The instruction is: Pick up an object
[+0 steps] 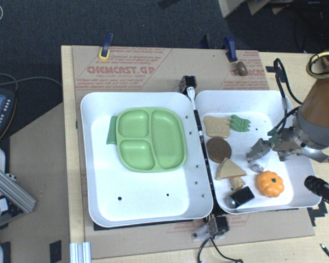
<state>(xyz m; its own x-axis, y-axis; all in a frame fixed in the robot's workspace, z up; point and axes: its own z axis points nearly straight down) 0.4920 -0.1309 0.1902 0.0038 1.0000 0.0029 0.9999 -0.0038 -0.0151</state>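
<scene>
The right bin holds several small objects. A tan square piece and a green leafy toy lie toward the back. A brown disc and a tan wedge sit near the left wall. At the front lie a black block and an orange pumpkin. My gripper hangs low over the bin's middle, just above-left of the pumpkin and right of the wedge. Nothing shows held in it.
The left bin holds a green divided plate. A central divider separates the bins. The arm with its orange band fills the right bin's right side, with cables behind it.
</scene>
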